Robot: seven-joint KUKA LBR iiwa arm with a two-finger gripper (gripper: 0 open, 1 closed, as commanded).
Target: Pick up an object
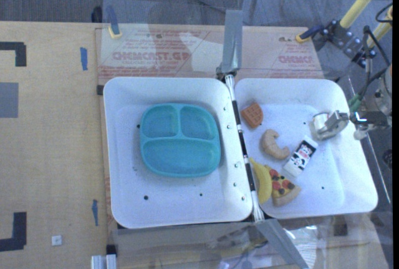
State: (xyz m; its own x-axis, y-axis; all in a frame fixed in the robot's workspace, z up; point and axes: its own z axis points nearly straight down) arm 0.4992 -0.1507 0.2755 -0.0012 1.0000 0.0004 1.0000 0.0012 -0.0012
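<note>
The gripper is sitting low over the right bin, near its right wall, and I cannot tell whether it is holding anything. Just beside it, toward the lower left, a small white bottle is lying tilted. A croissant, waffle, banana and pizza slice are lying further left. A teal plate is resting in the left bin.

Wooden bench seen beneath two white bins, set side by side, touching. Left bin and right bin backed by cardboard sheet. Blue tape strips and black markings noted on bench left part.
</note>
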